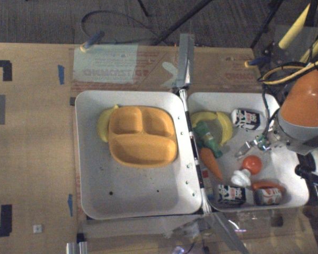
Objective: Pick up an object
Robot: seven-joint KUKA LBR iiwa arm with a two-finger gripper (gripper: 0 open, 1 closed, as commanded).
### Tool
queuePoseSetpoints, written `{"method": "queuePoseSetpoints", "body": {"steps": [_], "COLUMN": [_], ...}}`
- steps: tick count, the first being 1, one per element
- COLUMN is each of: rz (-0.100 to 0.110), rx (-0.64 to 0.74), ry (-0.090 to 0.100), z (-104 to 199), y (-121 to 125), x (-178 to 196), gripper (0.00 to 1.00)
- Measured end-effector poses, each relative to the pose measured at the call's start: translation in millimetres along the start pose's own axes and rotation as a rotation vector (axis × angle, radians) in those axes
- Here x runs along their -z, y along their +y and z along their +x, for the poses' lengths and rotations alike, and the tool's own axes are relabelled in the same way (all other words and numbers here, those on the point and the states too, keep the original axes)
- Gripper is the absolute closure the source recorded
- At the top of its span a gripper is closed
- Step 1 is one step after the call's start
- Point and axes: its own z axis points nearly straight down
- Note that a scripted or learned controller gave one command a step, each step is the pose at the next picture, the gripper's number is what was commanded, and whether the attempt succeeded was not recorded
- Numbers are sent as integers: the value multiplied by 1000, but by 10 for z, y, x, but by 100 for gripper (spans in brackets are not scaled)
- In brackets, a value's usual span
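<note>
Single fixed camera above bench (32, 115), slanted down over both bins (90, 157).

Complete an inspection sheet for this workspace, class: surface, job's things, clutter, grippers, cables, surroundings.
Surface: brown bench bearing left bin and right bin.
Job's things: right bin holds banana, green bottle, carrot, two milk cartons, a red ball.
Clutter: orange divided tray in left bin, lying over a yellow item.
Grippers: gripper low over right bin, nothing seen held.
Cables: yellow cable by arm.
Surroundings: tripod legs on dark carpet.
</note>
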Motion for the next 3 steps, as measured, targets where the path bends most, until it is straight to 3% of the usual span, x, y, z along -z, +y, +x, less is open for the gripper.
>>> {"method": "queuePoseSetpoints", "body": {"steps": [1,2,3], "rz": [1,-6,-1], "rx": [258,257,305], "ry": [1,-4,-1], "z": [-48,-54,454], "y": [-476,-453,-230], "x": [1,117,1020], "gripper": [0,100,100]}}
